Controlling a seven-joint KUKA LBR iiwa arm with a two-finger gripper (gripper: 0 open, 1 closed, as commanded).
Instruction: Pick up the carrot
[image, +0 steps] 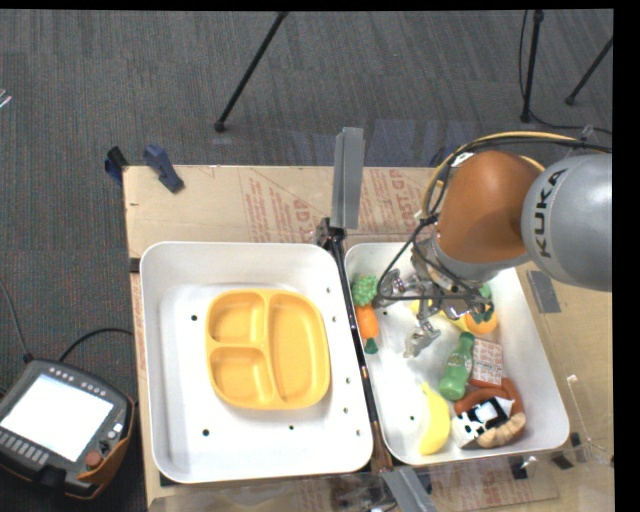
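At the near end of the right bin: banana, green bottle and a black-and-white toy, none wanted. Mid-bin, against the left wall: carrot, orange, lying lengthwise beside a green leafy piece; gripper hangs just right of it, fingers seemingly parted, nothing between them. Advice: shift left, centre over the carrot's body, straddle its narrow width, mind the wall, then descend and close.
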